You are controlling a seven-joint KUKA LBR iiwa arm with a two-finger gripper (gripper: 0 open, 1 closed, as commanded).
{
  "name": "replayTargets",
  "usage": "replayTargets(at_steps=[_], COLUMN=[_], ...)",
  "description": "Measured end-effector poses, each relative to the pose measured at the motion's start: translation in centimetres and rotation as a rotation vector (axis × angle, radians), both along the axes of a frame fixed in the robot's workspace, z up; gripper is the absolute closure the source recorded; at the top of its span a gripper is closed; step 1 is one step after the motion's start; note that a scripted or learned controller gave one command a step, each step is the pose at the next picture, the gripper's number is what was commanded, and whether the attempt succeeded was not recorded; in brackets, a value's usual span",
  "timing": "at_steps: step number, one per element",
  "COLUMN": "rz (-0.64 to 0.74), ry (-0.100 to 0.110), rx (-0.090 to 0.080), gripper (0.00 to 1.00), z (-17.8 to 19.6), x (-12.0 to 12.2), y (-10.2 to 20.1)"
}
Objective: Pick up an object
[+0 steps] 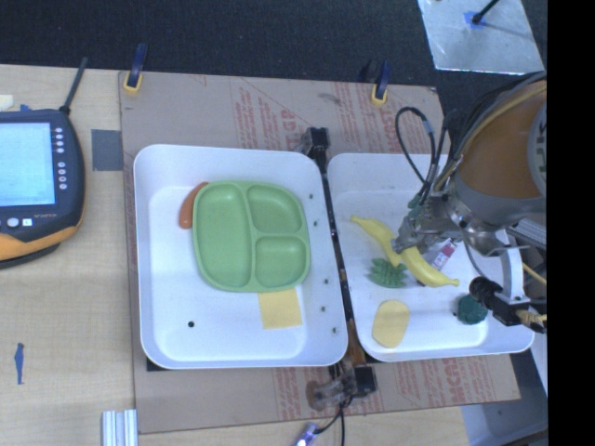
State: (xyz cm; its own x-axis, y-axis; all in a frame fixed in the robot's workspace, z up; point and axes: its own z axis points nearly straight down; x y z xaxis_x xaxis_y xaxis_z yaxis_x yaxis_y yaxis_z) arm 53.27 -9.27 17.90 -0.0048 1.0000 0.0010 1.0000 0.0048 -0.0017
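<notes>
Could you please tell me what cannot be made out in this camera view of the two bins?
- Pincer: its fingers merge with the arm's wrist and cables above the banana; open or shut, and any contact, cannot be told.
- Orange-red item: mostly hidden under the green divided plate in the left bin; its shape is unclear.
- Dark green object: partly covered by black arm hardware near the right bin's edge.
- Small dark speck: too small to identify.
</notes>
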Motion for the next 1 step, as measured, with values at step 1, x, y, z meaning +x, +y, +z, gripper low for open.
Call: replayTargets(at_steps=[1], rz=[-0.001], ry=[0.001], rx=[0.000], gripper=[1.00], z=[3.57], x=[-0.60], y=[5.76])
